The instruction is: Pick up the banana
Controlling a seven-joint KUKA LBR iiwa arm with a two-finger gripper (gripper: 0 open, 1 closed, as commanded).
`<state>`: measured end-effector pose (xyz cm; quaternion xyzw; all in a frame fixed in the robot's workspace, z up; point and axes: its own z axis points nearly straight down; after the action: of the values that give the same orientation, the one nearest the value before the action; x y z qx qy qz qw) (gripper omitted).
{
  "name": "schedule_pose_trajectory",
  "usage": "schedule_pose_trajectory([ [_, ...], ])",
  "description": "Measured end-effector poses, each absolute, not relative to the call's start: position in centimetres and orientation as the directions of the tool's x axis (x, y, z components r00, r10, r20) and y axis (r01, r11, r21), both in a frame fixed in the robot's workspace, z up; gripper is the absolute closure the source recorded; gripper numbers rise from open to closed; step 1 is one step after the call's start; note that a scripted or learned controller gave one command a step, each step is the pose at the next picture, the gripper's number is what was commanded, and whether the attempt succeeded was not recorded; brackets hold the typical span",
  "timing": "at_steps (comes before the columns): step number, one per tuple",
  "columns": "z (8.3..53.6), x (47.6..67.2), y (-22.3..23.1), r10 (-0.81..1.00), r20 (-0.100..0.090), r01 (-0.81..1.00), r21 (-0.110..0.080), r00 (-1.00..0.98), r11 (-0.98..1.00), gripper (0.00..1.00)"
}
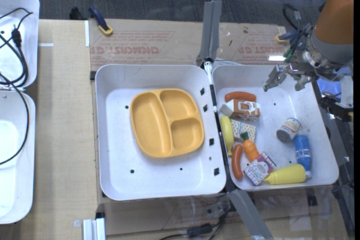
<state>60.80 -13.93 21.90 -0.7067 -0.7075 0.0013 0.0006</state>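
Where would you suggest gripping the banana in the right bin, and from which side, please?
Probably the banana's middle, from straight above. It lies flat along the right bin's left wall, lengthwise toward the camera, so the gripper should close across its narrow width. The wall and a food packet crowd its sides, leaving little room.

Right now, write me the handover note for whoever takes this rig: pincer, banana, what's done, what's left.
Pincer: above the upper part of the right bin, holding nothing; I can't tell open from shut.
Banana: lying along the right bin's left wall, beside the snack packets, with a hot dog just below it.
Yellow divided plate: in the left bin.
Done: nothing yet; banana not grasped.
Left: move the pincer left and down to the banana, grasp it, lift it.
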Motion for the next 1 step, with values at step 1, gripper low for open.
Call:
schedule_pose_trajectory([
  [1,13.56,54.05,-17.08,0.971,-0.001,0.971,-0.004,0.239,-0.239,0.0],
])
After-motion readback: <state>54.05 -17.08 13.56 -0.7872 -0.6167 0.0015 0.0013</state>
